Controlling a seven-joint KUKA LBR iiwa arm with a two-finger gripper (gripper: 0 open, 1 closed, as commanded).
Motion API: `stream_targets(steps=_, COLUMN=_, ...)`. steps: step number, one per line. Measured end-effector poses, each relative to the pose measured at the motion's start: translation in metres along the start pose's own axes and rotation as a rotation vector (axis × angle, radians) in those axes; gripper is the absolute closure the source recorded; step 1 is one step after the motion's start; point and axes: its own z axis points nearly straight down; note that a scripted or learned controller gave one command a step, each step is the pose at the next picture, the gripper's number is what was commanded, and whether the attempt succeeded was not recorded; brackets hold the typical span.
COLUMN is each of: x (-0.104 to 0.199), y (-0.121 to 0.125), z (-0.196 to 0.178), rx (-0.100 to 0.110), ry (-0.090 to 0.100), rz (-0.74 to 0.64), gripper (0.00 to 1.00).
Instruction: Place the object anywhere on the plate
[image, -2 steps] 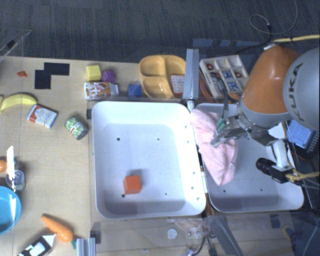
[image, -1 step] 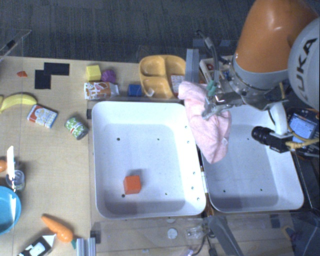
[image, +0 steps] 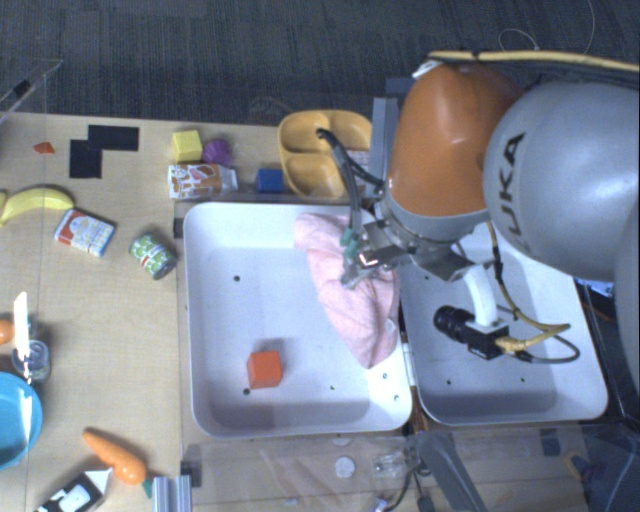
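A pink cloth (image: 350, 290) lies crumpled along the right side of the left bin (image: 215, 300), reaching from the bin's back to the divider. My gripper (image: 356, 262) is low over the cloth's upper middle, touching or nearly touching it; the orange wrist band and grey arm hide what is behind. A small orange-red cube (image: 265, 369) rests on the floor of the left bin, near the front. Part of a blue plate (image: 18, 425) shows at the far left edge of the bench.
The right bin (image: 520, 385) has a black cable end and the arm above it. A yellow bowl (image: 310, 155), blue and yellow blocks, a banana (image: 35, 203), a can, small boxes and a carrot (image: 115, 455) lie on the bench around the left bin.
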Motion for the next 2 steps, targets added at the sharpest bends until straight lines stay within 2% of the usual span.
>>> stream_targets(steps=1, x=0.081, y=-0.018, z=-0.147, rx=-0.011, ry=0.0, rz=-0.15, gripper=1.0)
stream_targets(steps=2, x=0.103, y=0.009, z=0.017, rx=0.001, ry=0.001, rz=-0.188, gripper=1.0)
